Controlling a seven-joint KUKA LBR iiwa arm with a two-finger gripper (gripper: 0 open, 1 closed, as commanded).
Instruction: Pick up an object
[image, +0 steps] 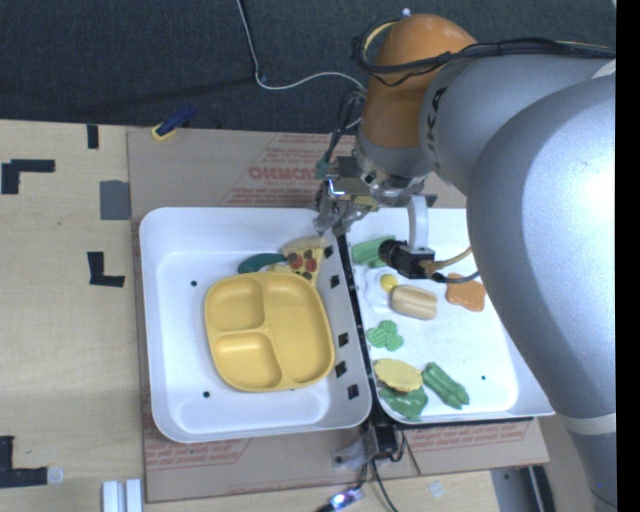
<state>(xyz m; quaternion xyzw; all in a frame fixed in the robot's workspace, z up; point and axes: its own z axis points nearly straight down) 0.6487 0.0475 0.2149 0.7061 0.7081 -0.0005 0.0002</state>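
Seen from above, two shallow white bins sit side by side on a cardboard-covered table (200, 165). The left bin (165, 300) holds a yellow divided plate (268, 332) that fills most of its floor, leaving a bare strip along the left wall and near edge. Just past the plate's far rim, against the divider, lie a dark green piece (262, 264) and a pizza slice (305, 260).

The grey arm (530, 170) reaches in from the right, its orange band (405, 75) above the wrist. The end effector (335, 215) hangs at the far end of the divider between the bins, right above the pizza slice; whether it is open or closed I cannot tell.

The right bin (490, 385) is more crowded: a green vegetable (372, 250), a tan bread roll (413, 301), an orange piece (466, 294), a leafy green bit (385, 337), a burger (398, 376) and a green pepper (445, 385). Bare floor shows toward its right near corner.
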